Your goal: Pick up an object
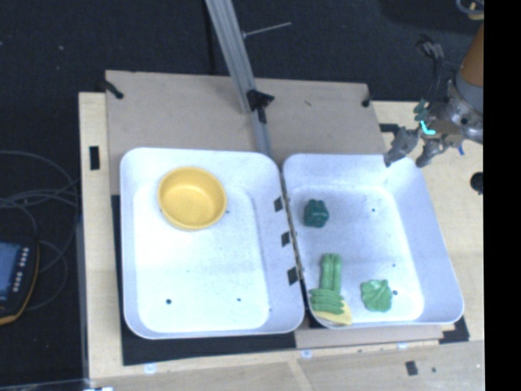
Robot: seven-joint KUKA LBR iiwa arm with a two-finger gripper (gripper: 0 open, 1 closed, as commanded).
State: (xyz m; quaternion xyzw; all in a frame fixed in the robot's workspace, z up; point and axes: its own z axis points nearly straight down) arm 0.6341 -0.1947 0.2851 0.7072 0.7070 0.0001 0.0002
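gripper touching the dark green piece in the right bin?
Apart. The camera view shows the gripper open above the right bin's far right corner, with bare white floor between it and the dark green piece.

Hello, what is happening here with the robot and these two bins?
A robot arm is set to pick up an object. Its gripper hangs open over the far right corner of the right bin, holding nothing. That bin holds a dark green piece, a long green toy and a light green piece. A yellow bowl sits in the left bin.
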